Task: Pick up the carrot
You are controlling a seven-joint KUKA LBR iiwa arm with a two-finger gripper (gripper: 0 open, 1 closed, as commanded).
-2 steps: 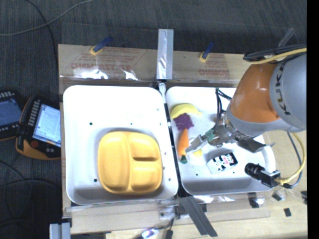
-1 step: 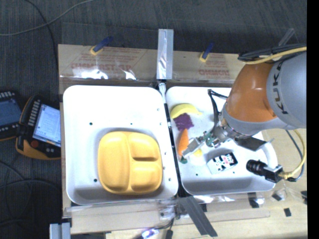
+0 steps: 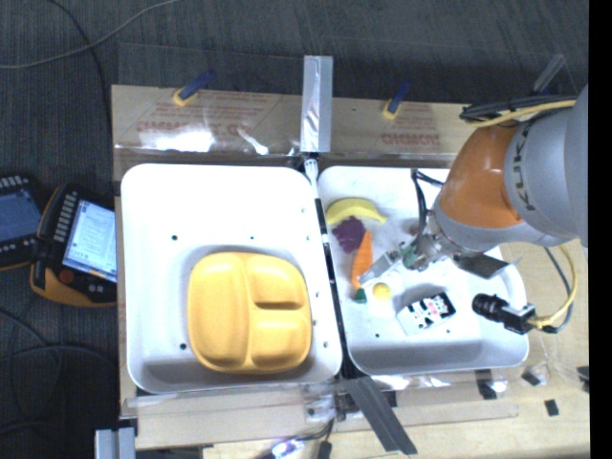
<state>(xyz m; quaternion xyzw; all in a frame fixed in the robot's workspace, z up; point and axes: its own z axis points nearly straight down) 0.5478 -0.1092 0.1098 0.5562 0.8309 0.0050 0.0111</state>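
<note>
The carrot (image 3: 361, 254) is orange with a green stub at its near end. It lies lengthwise against the left wall of the right bin (image 3: 497, 352), just below a purple grape bunch (image 3: 349, 230). My gripper (image 3: 382, 267) hangs low over the bin right beside the carrot's lower half, its tip a short way to the carrot's right. A small yellow piece (image 3: 382, 291) sits just under the tip. Nothing from the bin is lifted.
A banana (image 3: 356, 210) lies at the back of the right bin, above the grapes. A black-and-white item (image 3: 426, 311) rests near the bin's front. The left bin (image 3: 153, 199) holds a yellow divided plate (image 3: 251, 310). A tablet (image 3: 88, 242) sits off the bench at left.
</note>
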